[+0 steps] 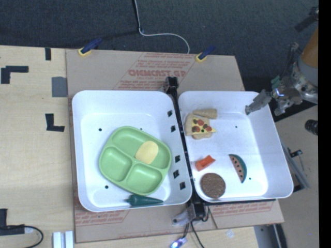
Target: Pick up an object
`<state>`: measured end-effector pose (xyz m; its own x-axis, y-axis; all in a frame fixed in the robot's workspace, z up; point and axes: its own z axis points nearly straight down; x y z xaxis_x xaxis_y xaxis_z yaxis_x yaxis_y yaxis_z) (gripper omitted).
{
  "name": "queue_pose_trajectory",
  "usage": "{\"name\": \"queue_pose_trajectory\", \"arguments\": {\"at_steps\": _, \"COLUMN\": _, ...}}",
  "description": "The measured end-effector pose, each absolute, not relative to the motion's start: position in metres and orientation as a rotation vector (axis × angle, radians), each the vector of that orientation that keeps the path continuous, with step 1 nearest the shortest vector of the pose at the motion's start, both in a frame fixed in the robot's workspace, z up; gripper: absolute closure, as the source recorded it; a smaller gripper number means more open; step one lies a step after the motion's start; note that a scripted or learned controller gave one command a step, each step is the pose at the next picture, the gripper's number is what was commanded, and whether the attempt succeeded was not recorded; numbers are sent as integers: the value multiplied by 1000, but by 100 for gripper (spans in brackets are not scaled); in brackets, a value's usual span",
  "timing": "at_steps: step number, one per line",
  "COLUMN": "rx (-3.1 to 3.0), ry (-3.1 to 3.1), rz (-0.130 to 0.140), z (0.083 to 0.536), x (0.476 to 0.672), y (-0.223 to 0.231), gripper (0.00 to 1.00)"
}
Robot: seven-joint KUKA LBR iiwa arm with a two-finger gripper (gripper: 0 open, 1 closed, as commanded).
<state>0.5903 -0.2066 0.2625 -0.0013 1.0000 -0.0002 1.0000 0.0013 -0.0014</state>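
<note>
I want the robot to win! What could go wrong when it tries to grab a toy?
The pizza slice and bread piece lie touching, so the gripper might bump both. The brown cookie sits right by the bin's front wall, which could block a finger. The watermelon slice looks thin and could slip.

Arm: partly in frame, light grey metal, with a blurred orange-tan patch at the top. Wrist section beside the right bin: silver-grey housings, dark joints and small fittings, a touch of teal on one bracket. Gripper: slim grey finger-like part with a dark tip, just over that bin's upper right rim. Finer detail of screws and cables too blurred to tell.
</note>
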Motion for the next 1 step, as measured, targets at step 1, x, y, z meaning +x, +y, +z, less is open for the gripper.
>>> {"name": "queue_pose_trajectory", "arguments": {"at_steps": 1, "rx": -2225, "ry": -2237, "rz": -14, "z": 414, "x": 568, "y": -170, "gripper": 0}}
